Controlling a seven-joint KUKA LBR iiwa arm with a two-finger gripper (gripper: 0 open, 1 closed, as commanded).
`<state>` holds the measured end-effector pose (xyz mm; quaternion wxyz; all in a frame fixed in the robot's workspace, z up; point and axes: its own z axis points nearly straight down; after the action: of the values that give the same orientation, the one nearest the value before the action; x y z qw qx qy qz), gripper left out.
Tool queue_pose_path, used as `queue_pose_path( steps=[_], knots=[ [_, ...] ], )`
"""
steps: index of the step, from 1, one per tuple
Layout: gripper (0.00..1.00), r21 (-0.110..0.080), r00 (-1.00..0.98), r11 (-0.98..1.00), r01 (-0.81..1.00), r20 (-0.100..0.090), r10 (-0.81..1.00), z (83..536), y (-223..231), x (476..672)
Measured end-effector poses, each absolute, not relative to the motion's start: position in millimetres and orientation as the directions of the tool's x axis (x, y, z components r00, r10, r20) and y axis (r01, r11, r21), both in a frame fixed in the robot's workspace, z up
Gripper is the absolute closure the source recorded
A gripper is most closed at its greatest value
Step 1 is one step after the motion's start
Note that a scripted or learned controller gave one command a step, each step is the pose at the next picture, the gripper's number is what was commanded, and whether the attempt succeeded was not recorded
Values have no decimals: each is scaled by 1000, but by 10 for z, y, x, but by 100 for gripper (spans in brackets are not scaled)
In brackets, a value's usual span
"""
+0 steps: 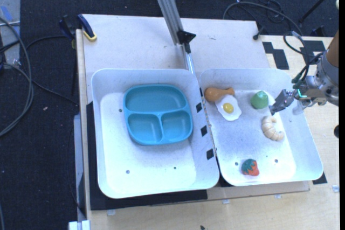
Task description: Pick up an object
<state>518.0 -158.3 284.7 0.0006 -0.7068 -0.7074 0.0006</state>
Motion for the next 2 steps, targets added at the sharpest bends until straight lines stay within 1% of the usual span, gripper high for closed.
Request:
queue_pose_path(
  steps=[1,2],
  knots=[
    [0,0,-1,1,1000,0,1000,2853,-1583,5183],
    [0,-4,0,0,1000,0,1000,2420,-1593,5204]
  ],
)
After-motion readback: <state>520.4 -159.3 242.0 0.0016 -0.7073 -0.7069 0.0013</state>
